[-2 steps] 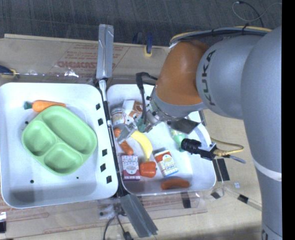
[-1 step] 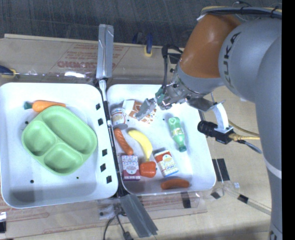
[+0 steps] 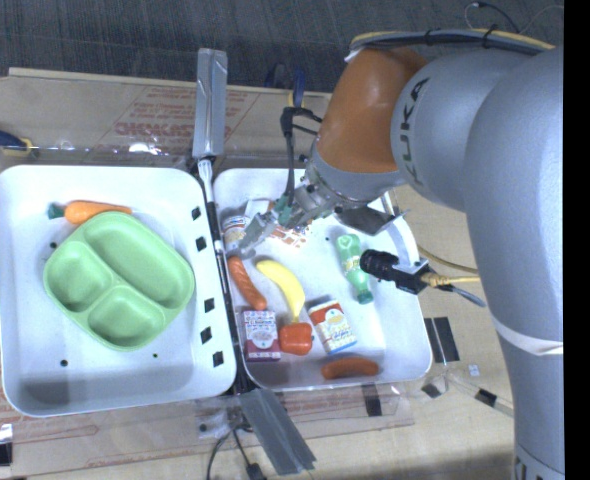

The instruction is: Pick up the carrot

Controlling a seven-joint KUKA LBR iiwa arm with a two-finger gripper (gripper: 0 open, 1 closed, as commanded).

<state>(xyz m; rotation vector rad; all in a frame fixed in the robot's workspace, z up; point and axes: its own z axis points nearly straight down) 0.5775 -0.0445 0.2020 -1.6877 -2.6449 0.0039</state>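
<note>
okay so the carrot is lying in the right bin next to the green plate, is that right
Not quite. The camera view shows the carrot in the left bin, not the right one. It does lie next to the green plate, at its upper-left edge.

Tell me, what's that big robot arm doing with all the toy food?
It's meant to pick up the carrot, which lies in the left bin beside the green plate. But the gripper is over the right bin, near the banana and other toy food, holding nothing.
</note>
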